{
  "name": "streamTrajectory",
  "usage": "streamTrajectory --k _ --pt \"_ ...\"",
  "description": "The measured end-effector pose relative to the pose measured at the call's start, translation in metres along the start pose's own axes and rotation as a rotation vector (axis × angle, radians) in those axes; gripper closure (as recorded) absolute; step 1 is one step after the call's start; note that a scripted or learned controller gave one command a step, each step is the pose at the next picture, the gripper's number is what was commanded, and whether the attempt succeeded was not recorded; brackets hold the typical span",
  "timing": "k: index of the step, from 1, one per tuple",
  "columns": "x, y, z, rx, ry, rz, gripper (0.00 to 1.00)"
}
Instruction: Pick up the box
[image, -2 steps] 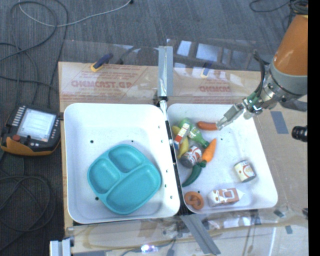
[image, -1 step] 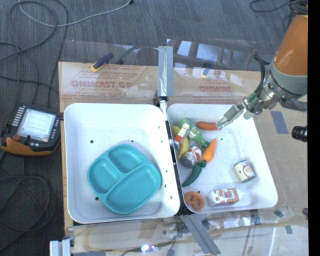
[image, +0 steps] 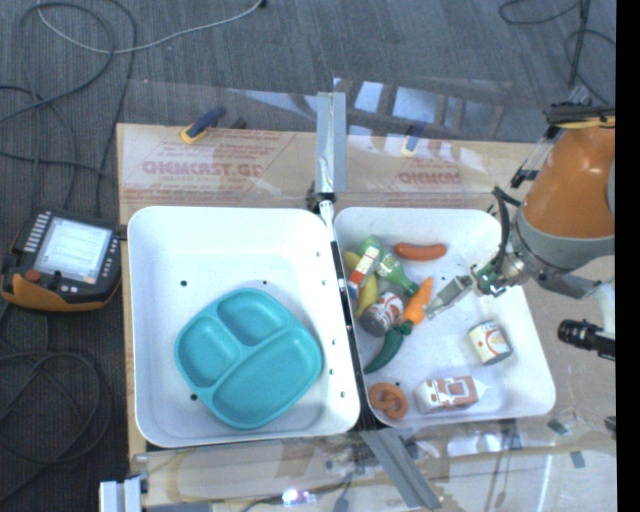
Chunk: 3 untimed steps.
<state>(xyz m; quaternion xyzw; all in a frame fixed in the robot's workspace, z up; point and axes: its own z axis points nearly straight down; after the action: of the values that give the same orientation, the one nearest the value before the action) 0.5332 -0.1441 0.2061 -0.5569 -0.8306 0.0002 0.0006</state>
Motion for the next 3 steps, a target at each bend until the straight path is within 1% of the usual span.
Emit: streamTrajectory --k 1,2,3 --pt "-0.003 0.082 0.116 -0.015 -0.008 0.125 0.0" --pt "-0.072 0.107 0.012 0.0 -0.005 0.266 0.0" --pt "-0.118 0.093 0.068 0.004 0.002 0.777 0.0"
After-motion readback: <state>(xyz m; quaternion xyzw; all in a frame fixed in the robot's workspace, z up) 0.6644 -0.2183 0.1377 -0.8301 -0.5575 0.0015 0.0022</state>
